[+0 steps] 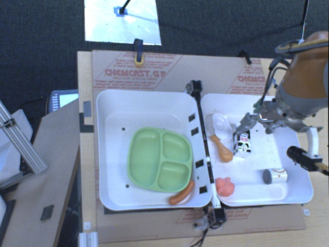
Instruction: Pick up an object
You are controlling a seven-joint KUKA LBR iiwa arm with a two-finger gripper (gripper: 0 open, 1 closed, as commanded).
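Note:
My gripper (245,129) hangs over the right bin (303,189), reaching in from the right under the grey and orange arm. Directly below its tip stands a small black-and-white carton (242,144); I cannot tell whether the two touch. Left of the carton lies a tan, pear-shaped piece (222,149). A white scoop-like piece (220,122) is just above that one. A pink lump (224,187) rests near the bin's front left corner. A small grey and white can (275,176) lies on its side at the front right.
The left bin (110,138) holds a green divided plate (159,159), with an orange sausage (181,193) against the plate's front edge. A black divider strip (201,143) runs between the bins. A black fitting on the arm (303,157) overhangs the right bin's right side.

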